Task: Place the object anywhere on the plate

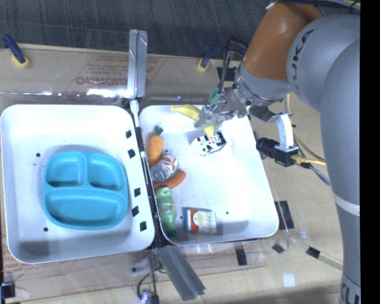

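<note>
Surface: a tan board carrying two shallow white bins side by side, with blue clamps at its far edge and dark ribbed flooring beyond it.

Left bin: holds a blue plate with three compartments, lying flat near the middle.

Right bin: along its left wall, from far to near, lie an orange carrot, a crumpled silver and red item, a second small orange piece, a green bottle and a can on its side. A yellow banana lies at the far wall. Just right of it and nearer, a small white card-like object with dark markings rests on the bin floor.

Hand: at the end of the grey arm, over the far part of the right bin, low between the banana and the white object, apparently touching the latter. Whether its fingers are parted or closed cannot be told; nothing is seen held between them.
</note>
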